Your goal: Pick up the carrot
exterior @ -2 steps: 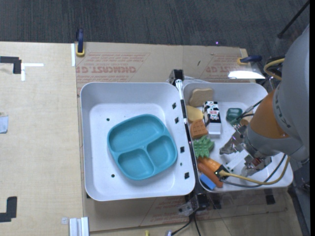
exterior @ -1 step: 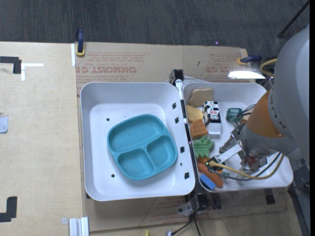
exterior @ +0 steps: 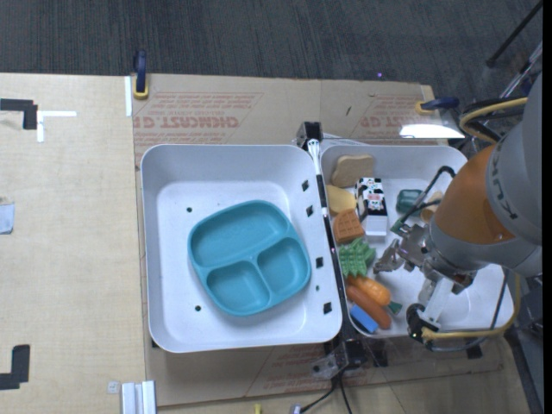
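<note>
The gripper (exterior: pixel 390 260) hangs low in the right bin (exterior: pixel 483 313), its tips just right of the carrot (exterior: pixel 369 291), but whether it is spread or clenched cannot be told. The carrot lies near the bin's near-left wall, touching a blue piece (exterior: pixel 364 321) on its near side, with bare floor to the right. Farther along that wall, toys crowd together, and the orange-banded wrist (exterior: pixel 470 214) hides much of the bin's right side.

Carrot (exterior: pixel 369 291) in right bin (exterior: pixel 483 317), plate (exterior: pixel 248 257) in left.
</note>
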`<state>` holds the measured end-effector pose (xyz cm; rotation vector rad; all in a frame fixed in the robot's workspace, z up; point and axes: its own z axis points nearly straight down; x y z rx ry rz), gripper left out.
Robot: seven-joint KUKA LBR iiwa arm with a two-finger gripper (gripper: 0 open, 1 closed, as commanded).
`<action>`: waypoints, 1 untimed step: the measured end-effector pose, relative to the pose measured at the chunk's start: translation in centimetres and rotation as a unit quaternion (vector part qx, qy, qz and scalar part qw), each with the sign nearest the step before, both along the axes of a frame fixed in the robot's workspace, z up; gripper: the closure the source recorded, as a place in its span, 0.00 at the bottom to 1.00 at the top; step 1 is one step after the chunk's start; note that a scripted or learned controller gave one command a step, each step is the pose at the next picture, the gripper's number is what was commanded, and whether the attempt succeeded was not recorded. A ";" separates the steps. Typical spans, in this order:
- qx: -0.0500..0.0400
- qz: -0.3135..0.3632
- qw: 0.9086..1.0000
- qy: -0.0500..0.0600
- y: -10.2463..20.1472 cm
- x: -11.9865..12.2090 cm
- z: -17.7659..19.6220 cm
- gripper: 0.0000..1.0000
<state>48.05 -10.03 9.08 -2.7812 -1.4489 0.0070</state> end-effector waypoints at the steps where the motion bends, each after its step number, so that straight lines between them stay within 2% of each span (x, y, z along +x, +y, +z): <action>1: -0.001 -0.158 0.987 -0.003 -0.1 -0.2 0.0 0.00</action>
